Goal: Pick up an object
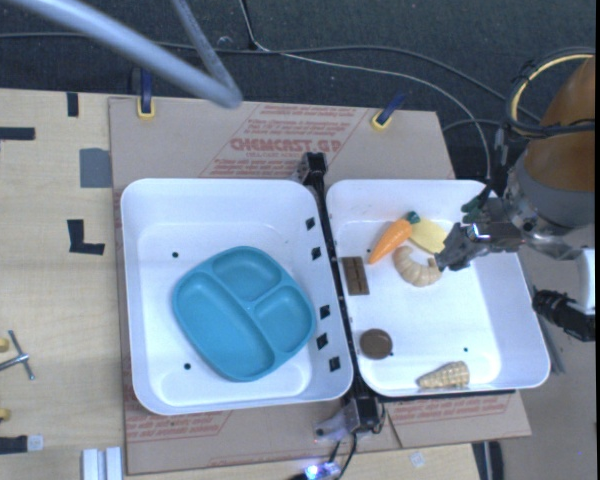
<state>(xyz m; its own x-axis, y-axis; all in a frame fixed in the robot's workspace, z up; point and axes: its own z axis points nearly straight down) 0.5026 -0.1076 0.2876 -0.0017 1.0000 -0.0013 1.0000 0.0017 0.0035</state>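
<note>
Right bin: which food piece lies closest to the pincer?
The pale curled piece, just left of the pincer. The carrot lies farther left; the corn-like piece sits near the front rim.

The grey arm (pixel 565 183) runs off the frame at three o'clock, its upper links cut away. Its dark gripper (pixel 458 248) is too small to read clearly. A yellow piece (pixel 429 234) lies partly hidden behind the carrot (pixel 390 238). Blurred grey bars (pixel 110 28) cross at eleven o'clock.
</note>
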